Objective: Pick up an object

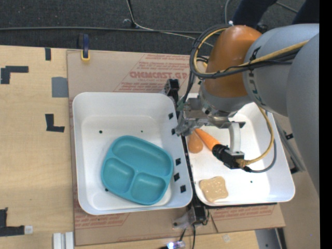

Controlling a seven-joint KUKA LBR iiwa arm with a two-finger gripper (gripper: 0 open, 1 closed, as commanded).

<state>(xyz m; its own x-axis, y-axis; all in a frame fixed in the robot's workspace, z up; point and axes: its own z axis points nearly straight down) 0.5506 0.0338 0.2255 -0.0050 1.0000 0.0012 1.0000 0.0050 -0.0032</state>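
Observation:
In the right bin, an orange carrot-shaped piece lies near the left wall. A small round orange-tan piece sits just beside it. A tan slice of toy bread rests near the bin's front edge. My gripper hangs under the orange-banded wrist, right above the carrot piece and the round piece, close to the wall between the bins. The wrist hides its tips from above. Nothing can be seen held.
The left bin holds a blue divided plate. A black cable end and its yellow cable dangle from the arm over the right bin. The big grey arm covers the back right of that bin.

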